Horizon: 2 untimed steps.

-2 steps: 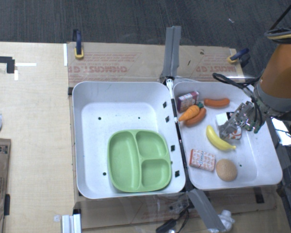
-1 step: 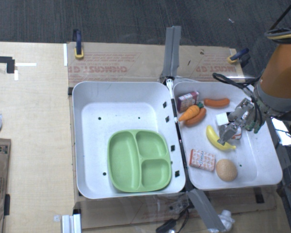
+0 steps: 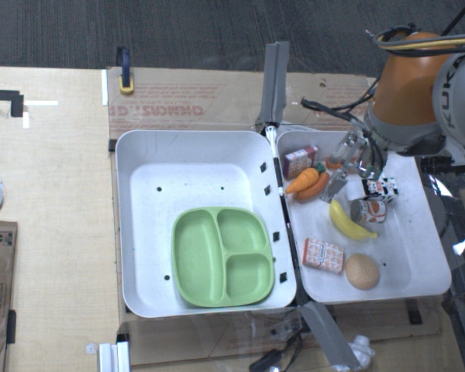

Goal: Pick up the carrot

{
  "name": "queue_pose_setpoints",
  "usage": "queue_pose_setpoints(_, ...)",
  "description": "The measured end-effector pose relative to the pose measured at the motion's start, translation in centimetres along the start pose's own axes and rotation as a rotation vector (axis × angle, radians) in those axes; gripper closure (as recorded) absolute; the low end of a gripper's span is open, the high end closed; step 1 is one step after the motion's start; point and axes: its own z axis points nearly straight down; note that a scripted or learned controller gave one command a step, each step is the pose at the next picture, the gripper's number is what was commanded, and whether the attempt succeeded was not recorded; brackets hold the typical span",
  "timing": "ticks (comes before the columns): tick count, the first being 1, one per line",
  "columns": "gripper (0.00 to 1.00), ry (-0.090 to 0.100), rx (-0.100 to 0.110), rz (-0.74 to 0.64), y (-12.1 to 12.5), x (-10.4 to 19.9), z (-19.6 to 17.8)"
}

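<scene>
The gripper (image 3: 349, 163) is hanging over the upper part of the right bin (image 3: 418, 277), just to the right of the carrot (image 3: 307, 183); whether it is apart or together cannot be told from this slanted view, since its metal parts are blurring into each other. Nothing is showing as held by it. The arm (image 3: 411, 91), grey with its orange band, is reaching in from the right above the gripper.

The carrot, the landmark here, is lying tilted in the right bin's upper left area, close to the wall that is dividing the two bins, its thick end pointing up toward the gripper. A small pink carton (image 3: 300, 161) is sitting just above the carrot, touching or nearly touching it. A banana (image 3: 349, 221) is lying below and to the right of the carrot, and a small can (image 3: 371, 210) is resting just beyond the banana, further right. An orange-and-white box (image 3: 324, 255) is lying well below the carrot, with a round tan ball (image 3: 362, 271) beside that box on its right.

To the left of the carrot, across the dividing wall, the left bin (image 3: 139, 208) is holding a green divided plate (image 3: 223, 256) in its lower half. Both bins are resting on the table (image 3: 46, 208).
</scene>
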Motion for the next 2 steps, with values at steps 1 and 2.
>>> queue_pose_setpoints(1,0.00,0.001,0.000,0.216,2.0,-0.6,4.6)
queue_pose_setpoints(2,1.00,-0.003,-0.001,0.214,2.0,-0.7,3.6)
